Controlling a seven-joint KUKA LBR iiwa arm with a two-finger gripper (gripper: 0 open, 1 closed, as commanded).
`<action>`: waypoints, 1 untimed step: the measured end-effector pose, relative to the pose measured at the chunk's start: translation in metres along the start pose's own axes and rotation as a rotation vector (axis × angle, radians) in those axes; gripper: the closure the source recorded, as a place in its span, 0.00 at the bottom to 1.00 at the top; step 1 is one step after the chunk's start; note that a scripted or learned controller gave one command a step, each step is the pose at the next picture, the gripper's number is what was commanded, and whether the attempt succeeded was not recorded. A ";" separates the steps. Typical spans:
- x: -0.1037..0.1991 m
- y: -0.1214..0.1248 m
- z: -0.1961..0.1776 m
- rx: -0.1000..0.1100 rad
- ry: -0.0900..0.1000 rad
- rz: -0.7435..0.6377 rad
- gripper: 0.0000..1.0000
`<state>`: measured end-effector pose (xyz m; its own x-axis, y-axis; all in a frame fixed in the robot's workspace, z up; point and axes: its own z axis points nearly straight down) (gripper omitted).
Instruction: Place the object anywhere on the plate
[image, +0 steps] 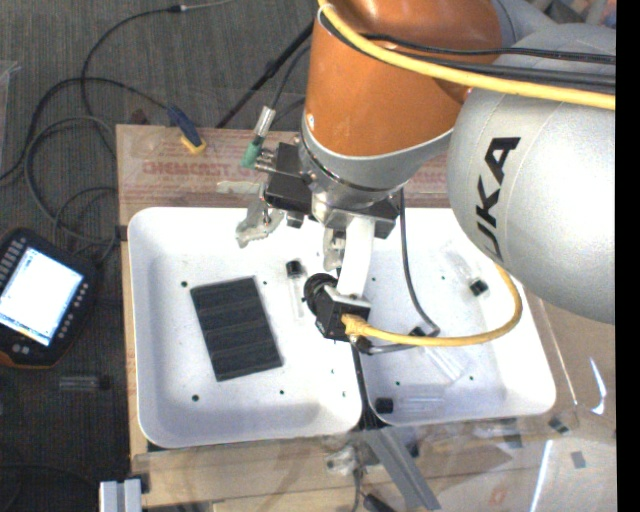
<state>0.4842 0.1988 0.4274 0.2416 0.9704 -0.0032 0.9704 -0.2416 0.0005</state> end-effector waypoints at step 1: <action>0.035 -0.010 0.042 0.005 -0.001 0.484 0.00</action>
<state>0.4826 0.2348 0.3850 0.6655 0.7464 -0.0046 0.7464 -0.6655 -0.0026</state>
